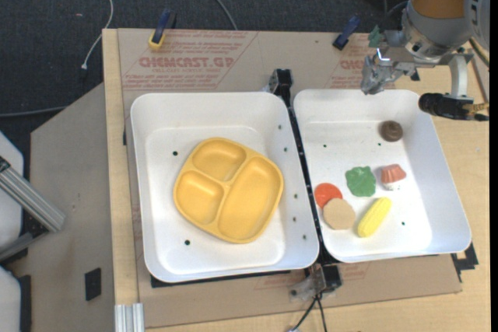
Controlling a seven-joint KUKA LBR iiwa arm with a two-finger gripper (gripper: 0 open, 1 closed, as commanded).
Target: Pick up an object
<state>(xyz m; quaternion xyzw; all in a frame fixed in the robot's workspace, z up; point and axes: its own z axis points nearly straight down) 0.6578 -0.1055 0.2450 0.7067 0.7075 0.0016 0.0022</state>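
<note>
Above the far rim of the right bin (451, 167), the arm's gripper (373, 83) hangs with nothing visible between its fingers; whether they stand apart or together cannot be told from this angle. Below lie a brown round piece (391, 131), green piece (360, 180), red-and-white piece (391, 175), orange disc (327, 193), tan disc (338, 214) and yellow corn (373, 217). A yellow divided plate (227, 189) sits in the left bin (148, 128).

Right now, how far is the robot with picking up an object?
Nothing looks picked yet. The hand sits over the far rim of the right bin, with nothing visible in it. The brown ball, green piece and corn lie there; descent, grasp and lift remain.
</note>
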